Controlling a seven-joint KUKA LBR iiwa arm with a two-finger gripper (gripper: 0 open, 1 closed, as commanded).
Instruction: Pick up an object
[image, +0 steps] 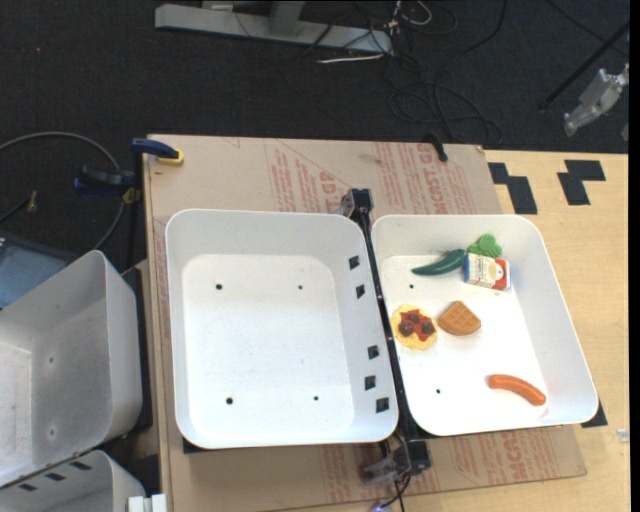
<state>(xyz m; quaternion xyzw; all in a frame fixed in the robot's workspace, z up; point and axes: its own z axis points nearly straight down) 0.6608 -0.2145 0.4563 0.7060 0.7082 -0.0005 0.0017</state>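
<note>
jaws: released or clenched, I cannot tell | camera view: targets all in the right bin (520, 335), on my reach-in side: sausage (517, 389) alone, carton (487, 271) touching pepper (440, 263) | risk: crowded pair may get nudged; rounded sausage may roll free

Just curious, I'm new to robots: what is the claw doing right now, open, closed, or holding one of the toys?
Gripper: up at the top right, away from the bins; open or closed cannot be told.
</note>
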